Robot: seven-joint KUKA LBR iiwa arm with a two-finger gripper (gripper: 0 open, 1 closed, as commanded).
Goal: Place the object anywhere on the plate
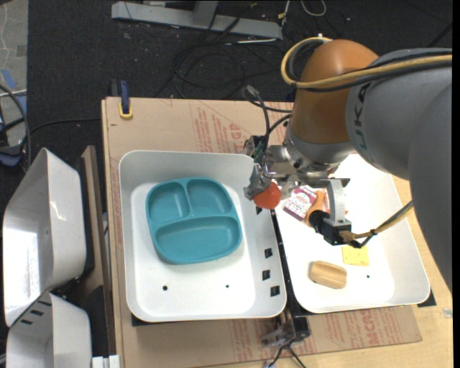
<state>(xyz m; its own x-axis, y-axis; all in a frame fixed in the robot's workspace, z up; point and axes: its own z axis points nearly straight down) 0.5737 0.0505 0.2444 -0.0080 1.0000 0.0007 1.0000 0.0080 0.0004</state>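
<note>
Arm comes in from 3 o'clock, orange band over the wrist, a yellow cable looped across it. Gripper sits over the seam between the two bins, at the left bin's 3 o'clock rim. A small red-orange object is right at the fingertips, touching or just under them; can't tell how far the fingers are apart or whether they actually have it clamped.

Teal plate, three compartments, lies flat in the left bin, roughly centre, shifted toward 10 o'clock. The red-orange object is just beside the plate's 2 o'clock corner, apart from it, not on it.

Right bin: pink-and-white packet at about 10 o'clock, touching an orange piece beside it; tan oval block toward 6 o'clock; yellow flat piece just above it at about 1 o'clock from the block. A black part of the tool hangs over this bin.

Surface: both bins sit on a brown cardboard sheet with red printing, a yellow clamp at its 11 o'clock corner. Floor around is dark carpet with black cables; grey rail at 12 o'clock. White tubs stacked at 9 o'clock.
</note>
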